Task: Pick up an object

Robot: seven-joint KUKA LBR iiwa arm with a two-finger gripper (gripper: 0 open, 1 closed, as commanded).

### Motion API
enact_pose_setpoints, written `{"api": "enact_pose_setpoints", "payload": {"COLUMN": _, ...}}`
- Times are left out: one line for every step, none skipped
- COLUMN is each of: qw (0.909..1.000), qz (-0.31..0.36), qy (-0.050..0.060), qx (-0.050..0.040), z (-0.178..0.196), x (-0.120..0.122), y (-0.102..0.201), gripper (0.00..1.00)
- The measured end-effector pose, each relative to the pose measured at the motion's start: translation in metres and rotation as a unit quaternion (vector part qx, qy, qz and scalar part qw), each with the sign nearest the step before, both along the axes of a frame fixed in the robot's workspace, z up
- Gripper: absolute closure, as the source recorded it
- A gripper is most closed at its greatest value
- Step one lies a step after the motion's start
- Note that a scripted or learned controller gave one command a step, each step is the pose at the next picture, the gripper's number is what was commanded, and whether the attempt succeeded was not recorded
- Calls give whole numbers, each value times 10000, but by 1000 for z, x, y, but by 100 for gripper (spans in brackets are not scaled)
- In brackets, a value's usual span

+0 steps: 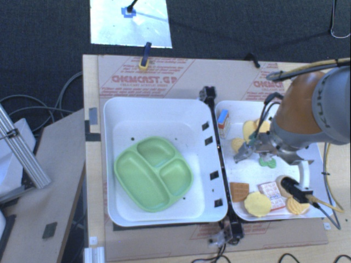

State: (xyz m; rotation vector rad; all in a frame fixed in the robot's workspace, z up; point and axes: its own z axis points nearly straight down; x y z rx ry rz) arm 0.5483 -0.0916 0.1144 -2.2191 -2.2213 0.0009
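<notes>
Apparently nothing had been lifted yet: the hand (248, 149) was lowered into the right bin (236, 109) among toy foods, its opening impossible to tell.

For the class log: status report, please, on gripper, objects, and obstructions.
Gripper low over right bin, nothing seen held. Toy foods crowd around it; green piece beside it. Green tray in left bin.

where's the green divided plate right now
The green divided plate lies in the left white bin, toward its front-left part, across the black divider from the toy food in the right bin.
</notes>
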Motion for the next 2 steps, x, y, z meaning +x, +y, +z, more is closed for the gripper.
{"api": "enact_pose_setpoints", "payload": {"qw": 10000, "qz": -1, "qy": -2, "qx": 0, "z": -31, "x": 0, "y": 0, "gripper": 0}}
{"api": "enact_pose_setpoints", "payload": {"qw": 10000, "qz": -3, "qy": -18, "qx": -3, "z": -20, "x": 1, "y": 0, "gripper": 100}}
